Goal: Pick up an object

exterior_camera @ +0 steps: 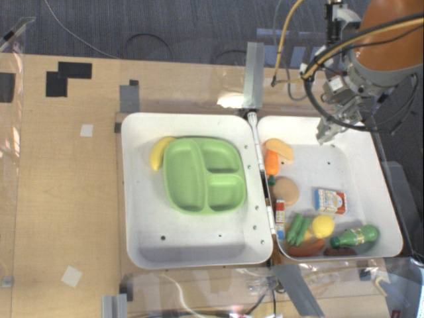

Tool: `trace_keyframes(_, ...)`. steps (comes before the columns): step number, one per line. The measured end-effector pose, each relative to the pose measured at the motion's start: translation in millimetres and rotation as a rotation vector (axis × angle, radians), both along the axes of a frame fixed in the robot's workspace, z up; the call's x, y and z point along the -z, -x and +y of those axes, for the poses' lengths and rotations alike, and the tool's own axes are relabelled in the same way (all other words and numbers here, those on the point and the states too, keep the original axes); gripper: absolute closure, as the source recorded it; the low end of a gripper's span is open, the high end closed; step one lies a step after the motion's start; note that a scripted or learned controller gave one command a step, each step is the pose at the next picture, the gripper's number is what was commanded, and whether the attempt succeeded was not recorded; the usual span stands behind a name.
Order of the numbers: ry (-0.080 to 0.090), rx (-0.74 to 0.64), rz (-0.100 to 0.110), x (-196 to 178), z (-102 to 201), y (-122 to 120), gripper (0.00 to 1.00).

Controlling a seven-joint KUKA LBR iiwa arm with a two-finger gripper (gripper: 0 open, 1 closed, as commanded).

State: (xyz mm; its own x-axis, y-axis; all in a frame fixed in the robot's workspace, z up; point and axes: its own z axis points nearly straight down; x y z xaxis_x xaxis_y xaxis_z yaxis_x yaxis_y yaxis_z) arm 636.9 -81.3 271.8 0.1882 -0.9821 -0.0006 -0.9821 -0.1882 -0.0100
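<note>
My gripper [328, 131] hangs over the back part of the right bin [371, 171], with bare white floor under it. It stands apart from the toy foods. In that bin lie an orange wedge [278, 150], a carrot [271, 163], a tan egg-shaped piece [285, 191], a small red and blue carton [330, 201], a lemon [322, 226], a green pepper [297, 229], a red sausage [306, 248] and a green bottle [355, 236]. The nearest of them, the orange wedge, is to the gripper's left.
The left bin [142, 230] holds a green divided plate [202, 174] with a banana [158, 152] at its back left edge. A metal divider [260, 171] separates the bins. Cables [298, 18] loop above the arm's wrist.
</note>
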Motion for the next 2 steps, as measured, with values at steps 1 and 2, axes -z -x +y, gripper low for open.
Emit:
trace_keyframes(1, 0.001, -0.181, 0.008, 54, -1, 101, 1.0)
trace_keyframes(2, -0.001, -0.157, 0.001, 30, 51, 56, 1.0)
